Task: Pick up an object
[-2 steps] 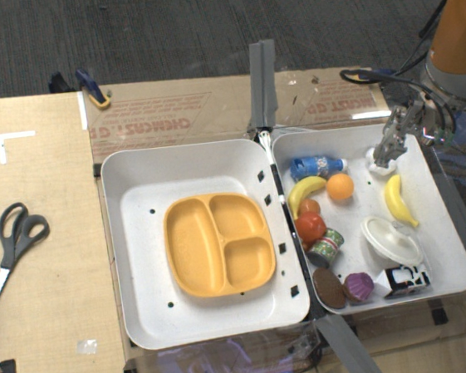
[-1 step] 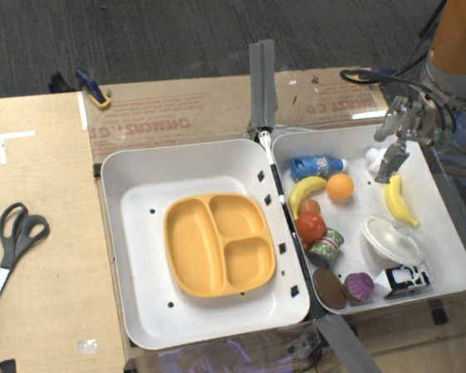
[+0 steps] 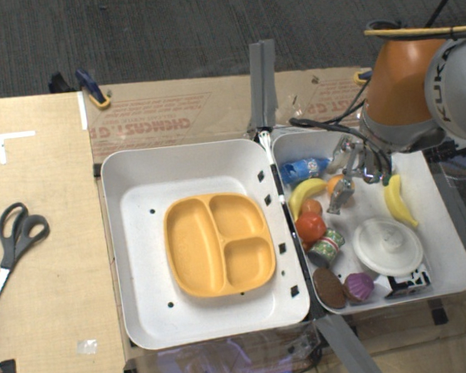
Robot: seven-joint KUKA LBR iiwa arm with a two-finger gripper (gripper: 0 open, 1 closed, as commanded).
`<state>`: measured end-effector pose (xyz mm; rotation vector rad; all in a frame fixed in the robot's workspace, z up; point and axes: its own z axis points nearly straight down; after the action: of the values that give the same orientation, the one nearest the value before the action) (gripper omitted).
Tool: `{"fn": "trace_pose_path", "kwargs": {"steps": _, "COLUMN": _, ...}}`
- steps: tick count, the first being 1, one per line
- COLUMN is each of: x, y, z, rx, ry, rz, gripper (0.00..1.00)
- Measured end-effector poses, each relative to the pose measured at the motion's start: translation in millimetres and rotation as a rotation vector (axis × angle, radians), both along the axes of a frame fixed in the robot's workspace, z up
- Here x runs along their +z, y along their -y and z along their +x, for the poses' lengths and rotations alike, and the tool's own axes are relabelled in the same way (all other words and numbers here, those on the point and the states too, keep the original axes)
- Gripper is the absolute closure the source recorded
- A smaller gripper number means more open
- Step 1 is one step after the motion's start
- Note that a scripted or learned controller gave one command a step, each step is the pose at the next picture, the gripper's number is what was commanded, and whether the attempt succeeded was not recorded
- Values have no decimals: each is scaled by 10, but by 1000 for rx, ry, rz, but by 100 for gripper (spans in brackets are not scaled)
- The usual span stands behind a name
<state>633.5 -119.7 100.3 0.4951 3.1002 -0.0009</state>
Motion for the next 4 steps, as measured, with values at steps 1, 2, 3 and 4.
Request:
{"fn": "trace_pose_path", "kwargs": {"steps": 1, "x": -93, "y": -194, "z": -85, "rx": -57, "ry": -1, "rz": -4, "gripper": 0}}
{"fn": "trace_pose_path", "kwargs": {"steps": 2, "x": -13, "y": -195, "z": -70, "rx": -56, "ry": 1, "rz": -3, "gripper": 100}}
{"fn": "trace_pose_path", "kwargs": {"steps": 3, "x": 1634, "y": -258, "z": -4, "rx": 88, "ry": -1, "rz": 0, "gripper": 100}}
{"fn": "trace_pose_path", "kwargs": {"steps": 4, "x": 251, "y": 493, "z": -148, "rx": 347, "ry": -1, "rz": 1, "gripper": 100}}
